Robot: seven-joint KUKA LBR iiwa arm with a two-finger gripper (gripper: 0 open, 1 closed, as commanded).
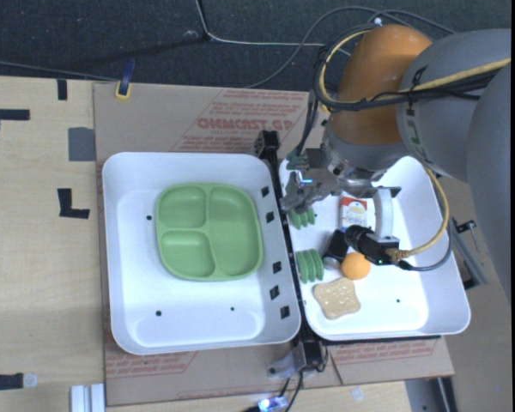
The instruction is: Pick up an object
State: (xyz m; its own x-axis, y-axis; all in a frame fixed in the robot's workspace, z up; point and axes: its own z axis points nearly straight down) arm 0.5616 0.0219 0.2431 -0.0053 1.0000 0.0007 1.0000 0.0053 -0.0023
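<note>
Two green pieces (309,264) (ridged) flank gripper (302,197).

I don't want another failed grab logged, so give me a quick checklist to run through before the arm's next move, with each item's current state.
1. Gripper is over the right bin, where the objects lie: ok.
2. A target sits below it: a green ridged piece lies right at the gripper, near the bin's left wall: ok.
3. Finger opening wide enough for that piece: cannot tell.
4. Something already held: cannot tell; nothing is seen between the fingers.
5. Neighbours clear of the descent: the second green ridged piece, orange ball and toast slice lie apart from it: ok.
6. Room from the bin wall: tight, the target is close to the divider: not ok.
</note>
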